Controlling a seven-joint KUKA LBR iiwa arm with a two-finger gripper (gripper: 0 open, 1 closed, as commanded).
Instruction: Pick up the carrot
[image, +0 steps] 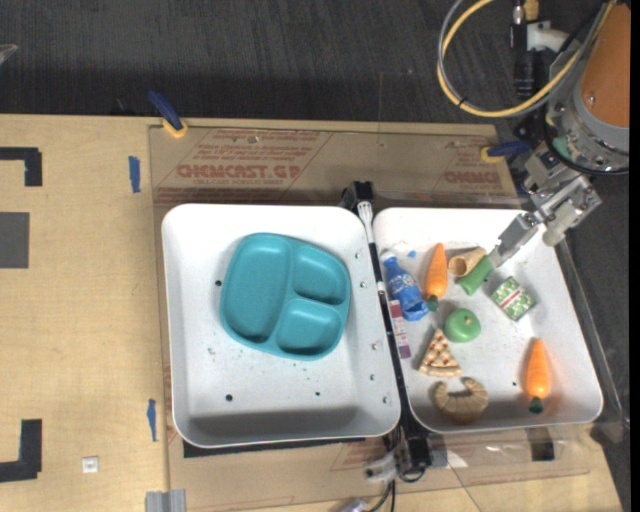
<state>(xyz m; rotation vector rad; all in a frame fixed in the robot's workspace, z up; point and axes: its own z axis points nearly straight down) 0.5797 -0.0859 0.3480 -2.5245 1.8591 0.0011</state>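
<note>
"Orange shapes, two of them, both in the right bin (585, 330). Which one is the carrot?"

"Both look like carrots from my screen. I'll take the green apple (462, 324) as my marker. The far carrot (437, 270) lies up and to the left of the apple, its tip pointing away from me. The near carrot (538, 370) lies to the apple's lower right, close to the bin's right wall, with a dark green end toward the front."

"Where is the gripper (502, 250)?"

"Up and to the right of the apple, over the back of the right bin, slanting down from the wrist at the top right. I can't tell whether the jaws are open or closed. Neither carrot is in them."

"What is next to its tip?"

"A small green piece (472, 276) sits right at the tip, straight above the apple. I can't say whether it is gripped or only touched. A tan cone (459, 265) lies against that piece, between it and the far carrot."

"Anything else around the apple?"

"A green and white box (512, 298) to its upper right, a pizza slice (437, 353) just below left, a brown bagel (460, 396) further below, and a blue bottle (404, 286) to the left by the bin wall. Well to the left, a teal plate (285, 295) lies in the left bin (190, 380)."
</note>
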